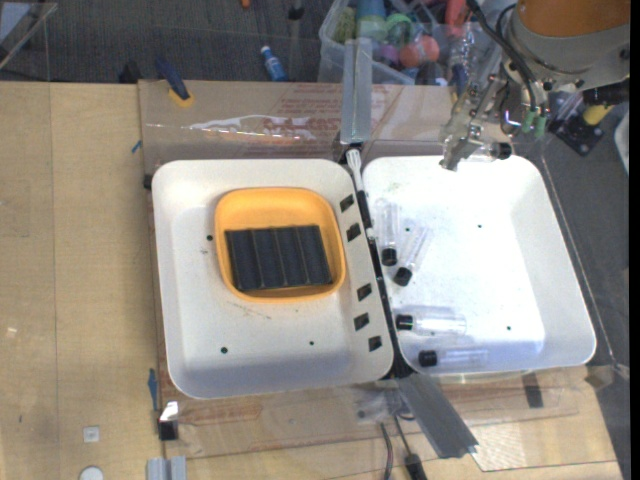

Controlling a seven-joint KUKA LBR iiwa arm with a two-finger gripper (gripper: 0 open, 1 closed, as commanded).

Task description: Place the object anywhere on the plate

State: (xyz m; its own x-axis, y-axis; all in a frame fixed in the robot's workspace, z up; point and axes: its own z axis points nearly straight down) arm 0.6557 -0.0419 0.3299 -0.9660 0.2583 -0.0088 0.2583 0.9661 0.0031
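I see the hand [470, 143] over the far edge of the right bin [560, 268]; I cannot tell how it stands. A black ridged object [278, 258] lies on the orange plate [235, 213] in the left bin [185, 298]. Clear black-capped tubes [405, 253] lie right of the plate. No writing is legible.

Two white bins [190, 358] side by side. One orange plate [279, 204], bearing one dark ribbed block [278, 258]. About four clear black-capped vials [410, 250] in the right bin; exact count uncertain.
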